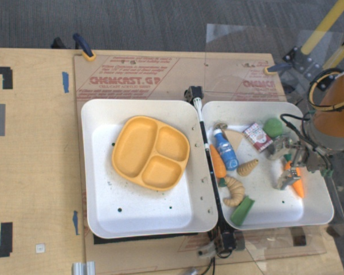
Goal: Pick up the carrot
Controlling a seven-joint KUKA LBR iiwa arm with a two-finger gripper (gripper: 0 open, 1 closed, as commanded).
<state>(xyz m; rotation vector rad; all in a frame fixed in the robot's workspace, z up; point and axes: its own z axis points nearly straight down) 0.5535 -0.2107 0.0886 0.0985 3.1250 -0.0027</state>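
While the worktop holds two bins, my gripper hangs low in the right bin, fingers apart beside the carrot. Next I should close on it, then lift.

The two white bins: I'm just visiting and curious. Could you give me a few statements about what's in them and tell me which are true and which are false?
1. The yellow divided plate lies in the left bin. True.
2. The blue bottle lies on the yellow divided plate. False: it lies in the right bin, near the divider between the bins.
3. A carrot lies beside the blue bottle. True; they look close enough to touch.
4. The gripper hangs over the left bin. False: it is over the right bin's right side, near a small orange piece.
5. The green block sits at the right bin's far edge. False: it lies by the near edge.
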